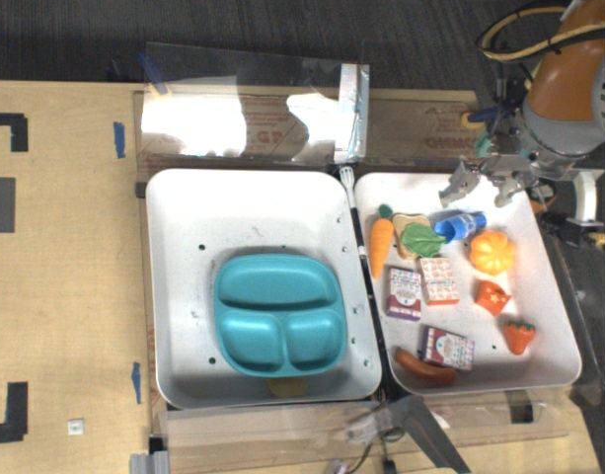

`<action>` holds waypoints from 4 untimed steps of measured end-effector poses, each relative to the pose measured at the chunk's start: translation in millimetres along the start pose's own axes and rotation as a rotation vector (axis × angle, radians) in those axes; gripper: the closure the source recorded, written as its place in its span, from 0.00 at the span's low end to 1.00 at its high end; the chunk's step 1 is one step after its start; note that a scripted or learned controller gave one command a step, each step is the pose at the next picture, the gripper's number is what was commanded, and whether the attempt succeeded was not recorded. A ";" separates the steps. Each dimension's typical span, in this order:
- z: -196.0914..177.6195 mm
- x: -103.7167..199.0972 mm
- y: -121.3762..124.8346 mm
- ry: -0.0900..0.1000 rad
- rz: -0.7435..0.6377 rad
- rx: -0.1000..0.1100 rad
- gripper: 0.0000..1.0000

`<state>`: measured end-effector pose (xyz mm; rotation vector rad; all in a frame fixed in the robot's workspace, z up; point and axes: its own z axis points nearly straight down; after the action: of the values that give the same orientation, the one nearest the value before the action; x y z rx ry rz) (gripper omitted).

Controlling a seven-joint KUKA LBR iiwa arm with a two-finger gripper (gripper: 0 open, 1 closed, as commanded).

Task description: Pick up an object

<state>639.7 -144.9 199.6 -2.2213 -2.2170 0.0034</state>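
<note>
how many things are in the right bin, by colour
orange: 2, carrot and pumpkin
red: 2, pepper and strawberry
green: 1, leaf
blue: 1, bottle
printed boxes: 3
brown: 1, sausage
total: 10

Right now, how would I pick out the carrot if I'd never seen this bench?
Look in the right white bin, the crowded one beside the bin holding the teal divided plate. Along its left wall lies the carrot, long, orange, with a green top pointing away from you. The other orange items are round or stubby.
</note>
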 end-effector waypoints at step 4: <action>113.8 -35.9 -36.4 -0.001 -0.171 -0.010 0.00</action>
<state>602.8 -180.6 85.9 -2.0289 -2.4043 -0.0068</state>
